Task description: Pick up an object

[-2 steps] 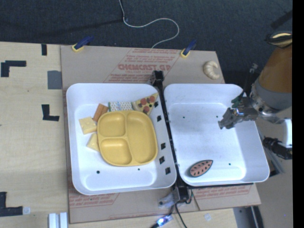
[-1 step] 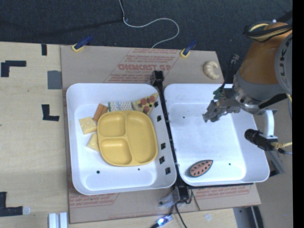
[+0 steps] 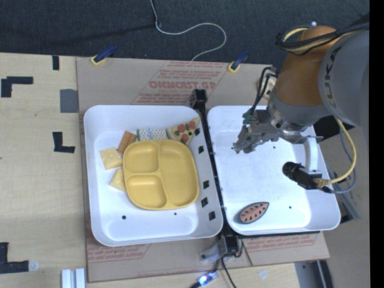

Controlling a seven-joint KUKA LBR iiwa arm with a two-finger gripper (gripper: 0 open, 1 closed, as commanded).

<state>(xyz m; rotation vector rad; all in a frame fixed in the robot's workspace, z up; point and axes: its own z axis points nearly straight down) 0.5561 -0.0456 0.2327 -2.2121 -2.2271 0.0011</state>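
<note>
Sitting side by side on a sheet of cardboard (image 3: 180,80), two shallow white bins meet along a black divider. The left bin (image 3: 96,215) holds a yellow sectioned plate (image 3: 161,174), which covers most of its floor. Flat cards lie partly under the plate: tan squares (image 3: 111,158) at its 9 o'clock edge, an orange piece (image 3: 126,140) at 10 o'clock, and a patterned strip (image 3: 186,128) at 12 to 1 o'clock. The right bin (image 3: 327,218) holds one loose item, a brown oval object (image 3: 254,212) with dark spots, lying flat at the bin's 6 o'clock edge. The gripper (image 3: 247,143) hangs over the bin's 10 o'clock area, well apart from the oval object. Its fingertips appear close together with nothing seen between them, but their exact opening cannot be told.
</note>
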